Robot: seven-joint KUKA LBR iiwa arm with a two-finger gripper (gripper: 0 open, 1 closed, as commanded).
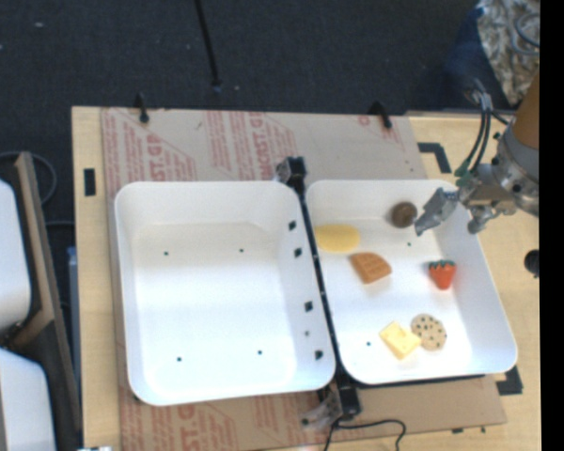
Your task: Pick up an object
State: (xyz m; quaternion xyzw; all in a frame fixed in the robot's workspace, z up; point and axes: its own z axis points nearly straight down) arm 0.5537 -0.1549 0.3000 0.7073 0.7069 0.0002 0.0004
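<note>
My gripper [456, 216] hangs over the far right part of the right bin [470, 346], its two fingers spread apart with nothing between them. One finger [434, 212] points toward a brown round object [403, 214] just to its left. A red strawberry-like toy [441, 273] lies below the gripper. A yellow oval piece [337, 239] sits near the divider. An orange-brown wedge [370, 268] lies beside it. At the bin's near side rest a yellow cube [399, 338] and a chocolate-chip cookie [429, 332], touching each other.
The left bin [150, 252] sits beside the right one, joined by a black-clipped divider [306, 252]. Both rest on a cardboard sheet [216, 148] on the wooden bench. Cables [479, 134] run down to the wrist at the right.
</note>
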